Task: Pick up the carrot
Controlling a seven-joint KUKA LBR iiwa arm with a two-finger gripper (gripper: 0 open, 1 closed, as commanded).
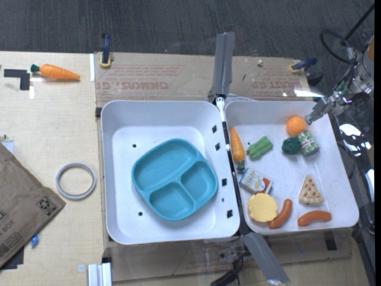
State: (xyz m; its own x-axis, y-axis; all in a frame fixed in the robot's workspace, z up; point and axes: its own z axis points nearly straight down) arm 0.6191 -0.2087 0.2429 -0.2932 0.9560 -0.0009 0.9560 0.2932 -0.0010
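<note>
A: Where is the carrot (237, 145)?

B: In the right bin (351, 207), hard against its left wall, just beside the divider between the two bins. It lies near-upright in the picture, long axis running from the far side toward the near side, tilted a little.

A: And the tool (315, 113)?

B: At the far right corner of that same bin, just beside the orange (296, 126) and above the broccoli (291, 146). I cannot tell how wide it stands; it is small and blurred against the rim.

A: So which way must it go?

B: My judgement: leftward across the whole bin and slightly toward the near side. The carrot is well apart from it, with the green beans (259, 148) between them.

A: Any trouble there?

B: The wall, I think. The carrot hugs it, so closing across the short axis leaves little room on the wall side. The milk carton (254, 181) also sits near its lower end.

A: There is another carrot (55, 72) on the desk (47, 130).

B: Yes, far left, outside both bins, lying crosswise. It is much farther from the tool.
</note>
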